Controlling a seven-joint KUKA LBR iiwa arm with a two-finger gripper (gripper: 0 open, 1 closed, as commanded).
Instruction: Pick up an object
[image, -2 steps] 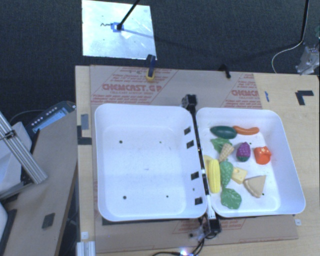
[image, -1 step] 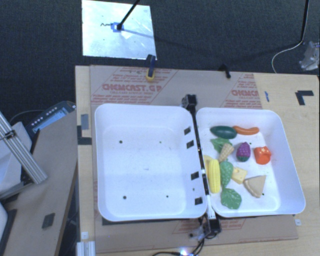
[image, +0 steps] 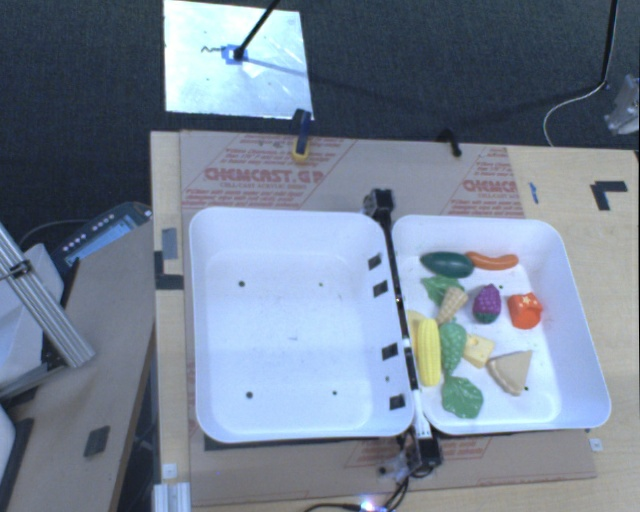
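Observation:
The right bin (image: 575, 330) holds several toy foods. A dark green cucumber (image: 446, 264) and an orange carrot (image: 493, 261) lie at its far side. Below them sit a purple grape bunch (image: 487, 302), a red-orange pepper (image: 524, 310), a small corn cone (image: 452, 301) and a green leafy piece (image: 434, 288). A yellow corn cob (image: 428, 351) lies along the bin's left wall, beside a green pickle-like piece (image: 453, 346) and a yellow cheese cube (image: 478, 350). A tan wedge (image: 510, 372) and a green leaf (image: 462, 397) lie nearest the front.
The left bin (image: 290, 320) stands beside the right one, joined by black clips (image: 390, 350) along the shared edge. Both rest on a cardboard sheet (image: 270, 175) on the wooden bench. A metal plate (image: 237, 58) lies on the floor behind; a grey device (image: 100, 232) sits at left.

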